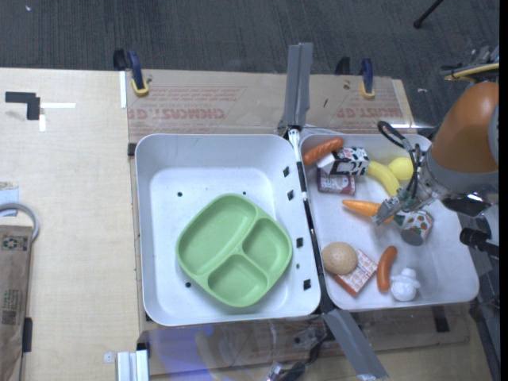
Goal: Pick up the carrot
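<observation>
Carrot (361, 208) in right bin (444, 292), touching fingers (391, 209).

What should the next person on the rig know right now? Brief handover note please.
Tool: low in the right white bin, at the thick end of the small orange carrot; whether it is open or shut cannot be told from this view.
Carrot: lying flat on the right bin floor, mid-bin, tip pointing toward the left bin, not lifted.
Nearby: yellow banana behind it, red sausage and round beige ball in front.
Left white bin: holds the green three-compartment plate.
Done: approach to the carrot.
Left: confirm the grasp, then lift.
</observation>
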